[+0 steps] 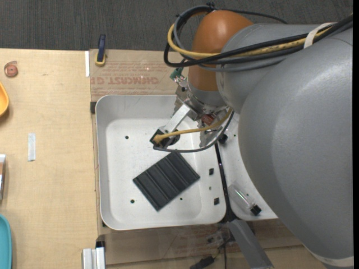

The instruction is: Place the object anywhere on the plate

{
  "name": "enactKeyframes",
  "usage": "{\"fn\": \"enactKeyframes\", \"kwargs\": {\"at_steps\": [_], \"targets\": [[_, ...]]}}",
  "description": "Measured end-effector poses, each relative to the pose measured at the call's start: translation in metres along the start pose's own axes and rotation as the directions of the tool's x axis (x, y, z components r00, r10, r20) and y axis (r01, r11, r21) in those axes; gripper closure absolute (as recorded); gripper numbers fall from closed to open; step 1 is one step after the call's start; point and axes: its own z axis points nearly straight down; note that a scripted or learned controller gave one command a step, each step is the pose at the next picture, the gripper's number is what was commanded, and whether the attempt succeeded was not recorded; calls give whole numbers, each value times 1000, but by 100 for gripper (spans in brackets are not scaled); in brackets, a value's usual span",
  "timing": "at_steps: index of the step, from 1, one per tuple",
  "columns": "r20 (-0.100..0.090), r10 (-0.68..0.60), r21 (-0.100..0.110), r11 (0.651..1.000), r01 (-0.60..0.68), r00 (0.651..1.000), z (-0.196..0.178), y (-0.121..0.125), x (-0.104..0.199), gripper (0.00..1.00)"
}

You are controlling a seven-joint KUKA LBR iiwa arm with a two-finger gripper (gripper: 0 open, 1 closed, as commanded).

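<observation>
A black ribbed rectangular slab (166, 180) lies flat and turned at a slant on the floor of the left white bin (102, 150), toward its front middle. The gripper (193, 116) hangs over the bin's back right part, just above and right of the slab and apart from it. The grey arm and its orange band (216, 32) cover most of it from above. Nothing shows held under it.
The arm covers most of the right bin (242, 198). Brown cardboard (134, 74) with a blue clamp (101, 49) lies behind the left bin. On the wooden bench at left are an orange rim (3, 102), a teal edge (4, 242) and a small white strip (31, 147).
</observation>
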Motion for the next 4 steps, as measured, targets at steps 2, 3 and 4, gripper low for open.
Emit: {"fn": "enactKeyframes", "kwargs": {"at_steps": [2, 3, 4], "targets": [[-3, 221, 0, 975, -221, 975, -138, 11, 86, 0], [-1, 226, -1, 974, -226, 974, -146, 14, 84, 100], [0, -113, -1, 994, 113, 994, -224, -34, 53, 100]]}}
